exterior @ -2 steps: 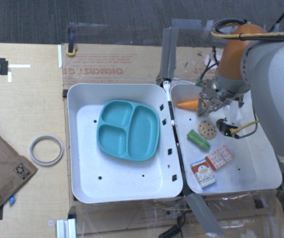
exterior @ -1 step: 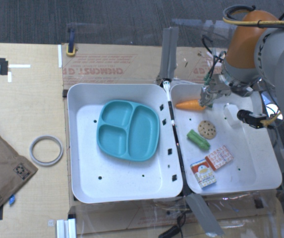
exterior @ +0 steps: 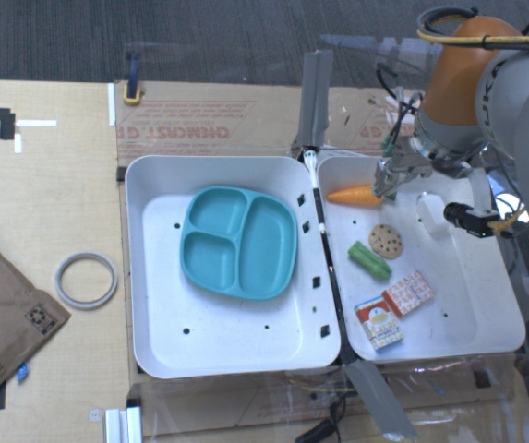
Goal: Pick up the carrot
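Nearest the camera in the right bin (exterior: 486, 335) lie two small red-and-white packets, one (exterior: 378, 322) beside the front wall and the other (exterior: 409, 293) touching it just behind. A little further back a green vegetable piece (exterior: 370, 260) lies aslant, and just beyond it sits a round brown cookie (exterior: 386, 241) with dark specks. In the left bin (exterior: 153, 275) a teal divided plate (exterior: 240, 243) rests near the middle, well apart from everything in the right bin. On the bench (exterior: 42, 201) to the left lie a ring of tape (exterior: 87, 279) and a brown cardboard box (exterior: 1, 317), the box cut off by the picture's edge. Further back, the carrot (exterior: 355, 195) lies in the right bin's rear left part, close to the wall between the bins, its thin end pointing left. The tool (exterior: 386, 185) hangs right at the carrot's thick right end, covering it, so whether it touches or grips the carrot cannot be told, nor whether it stands apart or together. Behind it the grey arm (exterior: 513, 81) with its orange band (exterior: 458, 63) fills the far right corner, hiding part of the bin's back wall.
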Robot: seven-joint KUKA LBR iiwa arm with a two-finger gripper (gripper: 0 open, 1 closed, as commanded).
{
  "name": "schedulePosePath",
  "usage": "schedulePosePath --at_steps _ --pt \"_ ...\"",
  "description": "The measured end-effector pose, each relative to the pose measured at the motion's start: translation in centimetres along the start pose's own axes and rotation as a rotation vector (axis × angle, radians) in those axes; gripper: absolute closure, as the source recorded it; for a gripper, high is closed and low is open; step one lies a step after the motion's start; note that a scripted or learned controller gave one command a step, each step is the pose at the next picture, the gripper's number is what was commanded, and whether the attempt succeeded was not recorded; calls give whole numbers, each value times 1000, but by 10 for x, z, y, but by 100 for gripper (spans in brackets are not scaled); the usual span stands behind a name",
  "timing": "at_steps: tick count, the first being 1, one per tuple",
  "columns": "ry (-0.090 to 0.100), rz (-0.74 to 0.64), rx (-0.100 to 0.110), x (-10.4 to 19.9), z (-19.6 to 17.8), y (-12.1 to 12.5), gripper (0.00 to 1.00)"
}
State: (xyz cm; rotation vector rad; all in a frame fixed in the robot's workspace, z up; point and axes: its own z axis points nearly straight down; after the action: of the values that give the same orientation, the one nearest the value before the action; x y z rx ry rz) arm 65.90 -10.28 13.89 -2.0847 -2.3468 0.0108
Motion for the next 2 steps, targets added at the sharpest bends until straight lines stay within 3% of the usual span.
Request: schedulePosePath --at_steps 1,2 --pt "0 0 0 0 0 0 0" --pt "2 -122 -3 -29 50 -3 0"
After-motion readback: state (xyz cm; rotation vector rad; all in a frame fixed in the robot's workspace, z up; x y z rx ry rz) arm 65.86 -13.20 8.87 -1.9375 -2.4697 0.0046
